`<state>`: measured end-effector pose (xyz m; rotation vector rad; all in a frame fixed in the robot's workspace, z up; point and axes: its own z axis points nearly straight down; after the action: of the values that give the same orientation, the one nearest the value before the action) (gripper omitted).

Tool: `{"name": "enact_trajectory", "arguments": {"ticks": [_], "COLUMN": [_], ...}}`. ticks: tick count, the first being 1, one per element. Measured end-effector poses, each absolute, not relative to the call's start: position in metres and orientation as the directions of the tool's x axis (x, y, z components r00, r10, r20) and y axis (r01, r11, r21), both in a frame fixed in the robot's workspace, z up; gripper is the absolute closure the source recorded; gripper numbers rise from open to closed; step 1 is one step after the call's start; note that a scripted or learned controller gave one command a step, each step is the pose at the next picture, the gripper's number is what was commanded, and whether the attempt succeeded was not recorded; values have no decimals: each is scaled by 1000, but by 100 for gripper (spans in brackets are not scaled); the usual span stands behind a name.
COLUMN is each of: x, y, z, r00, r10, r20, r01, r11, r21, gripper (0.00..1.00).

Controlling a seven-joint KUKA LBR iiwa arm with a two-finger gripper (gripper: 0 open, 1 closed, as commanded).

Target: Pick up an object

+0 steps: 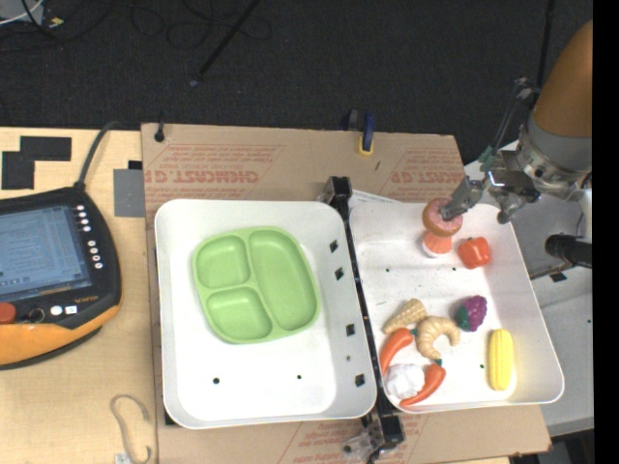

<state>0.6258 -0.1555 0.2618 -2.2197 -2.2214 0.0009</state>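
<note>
**A:** Looking at the right bin, you will find the gripper at its far side, reaching in from the right below the grey wrist and the orange band of the arm.

**B:** Open, or shut on something?

**A:** Its tips sit right at the top of a small pink-and-orange cup-shaped toy, touching it or very nearly so. How the gripper is set there — spread or closed — you cannot tell from this angle, and nothing shows the toy clamped.

**B:** What else lies near the hand?

**A:** Just beside that toy, on the side toward the arm, is a red pepper. Farther from the gripper, toward the near rim, you have a cluster: a corn cob, a tan croissant-like piece, a purple bunch of grapes, an orange carrot, a red chili and a white object that it partly wraps. A yellow banana-like piece lies apart from them, on the arm's side.

**B:** And the other bin?

**A:** The left bin is well away from the hand, across the centre divider — it holds a green three-compartment plate. Beyond it, at the bench's far left, sits the teach pendant.
</note>
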Motion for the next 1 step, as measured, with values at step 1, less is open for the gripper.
{"name": "enact_trajectory", "arguments": {"ticks": [1], "x": [623], "y": [-158], "z": [200], "r00": [-1], "r10": [1000], "r20": [1], "r01": [1000], "r11": [1], "r21": [-5], "gripper": [0]}}
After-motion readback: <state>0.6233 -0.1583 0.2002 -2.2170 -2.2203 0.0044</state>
